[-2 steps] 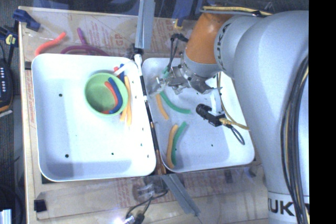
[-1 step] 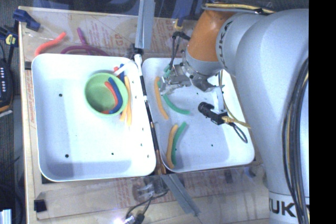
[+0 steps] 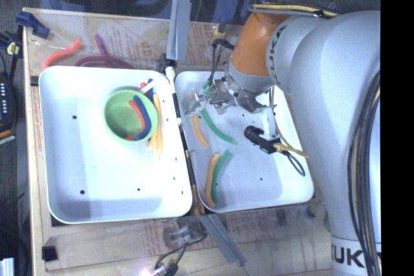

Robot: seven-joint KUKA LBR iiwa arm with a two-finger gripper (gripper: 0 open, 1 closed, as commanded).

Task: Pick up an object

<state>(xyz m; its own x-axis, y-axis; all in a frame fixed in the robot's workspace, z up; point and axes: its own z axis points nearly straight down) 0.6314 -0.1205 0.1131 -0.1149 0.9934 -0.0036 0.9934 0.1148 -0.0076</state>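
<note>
gripper [image 3: 217,99] is being held low over right bin [image 3: 291,184] | finger opening and any hold cannot be told | green strip [image 3: 217,127] is lying just below it, beside orange strip [image 3: 200,130]

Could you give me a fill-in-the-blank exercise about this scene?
1. The green bowl lies in the ____ bin.
2. The gripper is over the ____ bin.
3. The band above the wrist is ____.

Missing words: left; right; orange
</note>
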